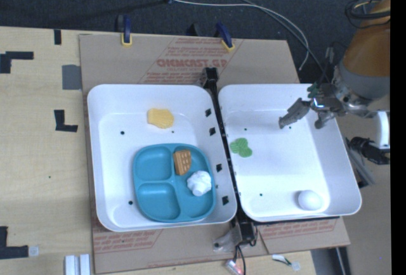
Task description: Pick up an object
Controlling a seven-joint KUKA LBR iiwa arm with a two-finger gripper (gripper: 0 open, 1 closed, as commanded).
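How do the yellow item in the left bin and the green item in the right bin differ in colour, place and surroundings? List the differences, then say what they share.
Colour: the yellow item is pale yellow-orange; the green item is bright green.
Place: the yellow item lies in the left bin, toward its far side; the green item lies in the right bin, near the divider.
Surroundings: the yellow item sits just beyond the blue tray; the green item has bare floor around it.
Shared: both are small, low, and lie directly on white bin floor.

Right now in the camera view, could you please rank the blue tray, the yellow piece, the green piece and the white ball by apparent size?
1. blue tray
2. Too alike to rank: yellow piece, white ball, green piece
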